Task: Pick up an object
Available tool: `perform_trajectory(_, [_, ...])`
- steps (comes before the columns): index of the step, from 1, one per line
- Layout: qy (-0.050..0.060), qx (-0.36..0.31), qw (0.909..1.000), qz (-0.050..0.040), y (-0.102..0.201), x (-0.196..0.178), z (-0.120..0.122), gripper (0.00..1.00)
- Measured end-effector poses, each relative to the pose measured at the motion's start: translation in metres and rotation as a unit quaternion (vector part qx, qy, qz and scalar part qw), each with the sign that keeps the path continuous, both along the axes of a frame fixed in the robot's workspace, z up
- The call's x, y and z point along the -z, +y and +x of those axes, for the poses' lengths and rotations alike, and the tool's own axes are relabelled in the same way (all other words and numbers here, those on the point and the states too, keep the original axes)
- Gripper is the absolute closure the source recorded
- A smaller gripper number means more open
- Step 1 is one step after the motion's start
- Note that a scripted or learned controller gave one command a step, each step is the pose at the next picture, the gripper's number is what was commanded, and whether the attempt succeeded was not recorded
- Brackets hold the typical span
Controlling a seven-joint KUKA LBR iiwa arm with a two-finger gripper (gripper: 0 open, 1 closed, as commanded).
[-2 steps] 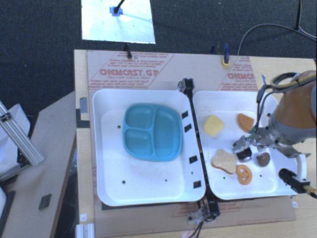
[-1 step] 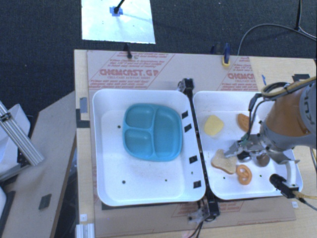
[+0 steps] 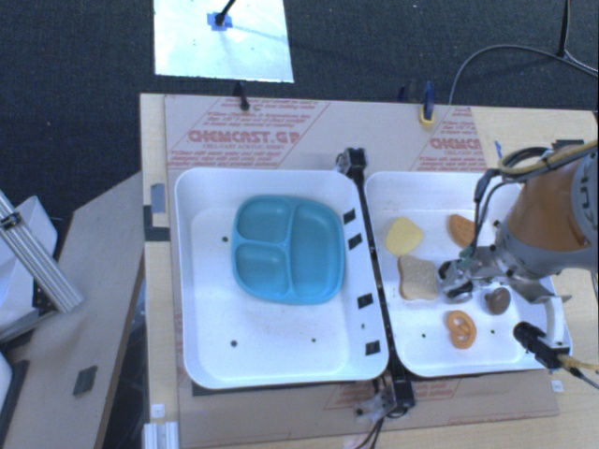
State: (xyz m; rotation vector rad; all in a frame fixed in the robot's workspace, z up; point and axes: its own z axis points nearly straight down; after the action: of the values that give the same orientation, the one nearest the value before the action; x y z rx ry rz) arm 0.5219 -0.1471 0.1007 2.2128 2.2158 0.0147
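My gripper (image 3: 456, 283) hangs low in the right bin (image 3: 412, 363), right beside the right edge of a tan bread slice (image 3: 416, 278). A yellow round piece (image 3: 404, 236) lies at the bin's upper left, and an orange piece (image 3: 460, 228) sits partly behind the arm. Near the front lies an orange pretzel (image 3: 460, 328), with a brown rounded piece (image 3: 497, 299) to its upper right. The grey arm with its orange band (image 3: 547, 218) comes in from the right.
The left bin (image 3: 201, 344) bears a blue divided plate (image 3: 286, 249). A black clip strip (image 3: 367, 260) runs between the two bins. Cables loop over the arm at the right. A white sheet (image 3: 222, 26) lies on the floor at the back.
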Motion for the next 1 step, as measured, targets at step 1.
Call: perform_trajectory(1, [0.004, -0.001, 1.0, -0.0008, -0.0087, -0.0476, -0.0013, 1.0])
